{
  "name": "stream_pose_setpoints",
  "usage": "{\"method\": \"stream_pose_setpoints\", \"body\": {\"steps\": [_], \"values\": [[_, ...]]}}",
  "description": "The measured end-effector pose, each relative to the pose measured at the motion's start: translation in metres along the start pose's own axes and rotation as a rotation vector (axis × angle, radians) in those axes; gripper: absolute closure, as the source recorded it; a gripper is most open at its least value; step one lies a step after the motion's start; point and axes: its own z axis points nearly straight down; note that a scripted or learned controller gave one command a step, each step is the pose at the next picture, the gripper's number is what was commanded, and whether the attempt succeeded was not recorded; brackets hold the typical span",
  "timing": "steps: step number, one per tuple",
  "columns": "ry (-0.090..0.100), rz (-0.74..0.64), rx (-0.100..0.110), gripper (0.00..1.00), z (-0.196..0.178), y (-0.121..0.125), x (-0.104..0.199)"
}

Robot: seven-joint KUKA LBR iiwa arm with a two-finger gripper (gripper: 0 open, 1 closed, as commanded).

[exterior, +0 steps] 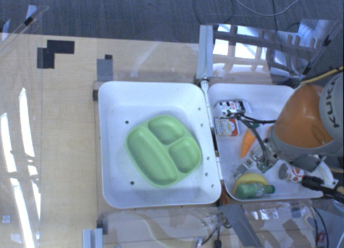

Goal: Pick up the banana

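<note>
So the end effector is down in the right bin, and honestly I can't tell if it's open or closed from this angle. The banana sits just below it toward the bin's near wall, with a green bottle touching its far side and a carrot just above the end effector. My worry: the bottle crowds the banana, so a slightly off descent could grab or nudge the bottle instead, or shove the banana against the wall.

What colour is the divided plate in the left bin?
Light green; the divided plate shows clearly in the camera view.
</note>
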Motion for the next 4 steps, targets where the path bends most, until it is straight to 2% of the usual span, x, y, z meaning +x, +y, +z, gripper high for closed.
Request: {"method": "stream_pose_setpoints", "body": {"steps": [1,2,3,4], "values": [[0.006,0.004,0.009,0.00,-0.020,0.004,-0.003],[0.003,0.201,0.006,0.00,0.000,0.001,0.005],[0.004,0.466,0.005,0.00,0.001,-0.010,-0.008],[0.003,0.536,0.005,0.00,0.001,-0.030,-0.031]]}}
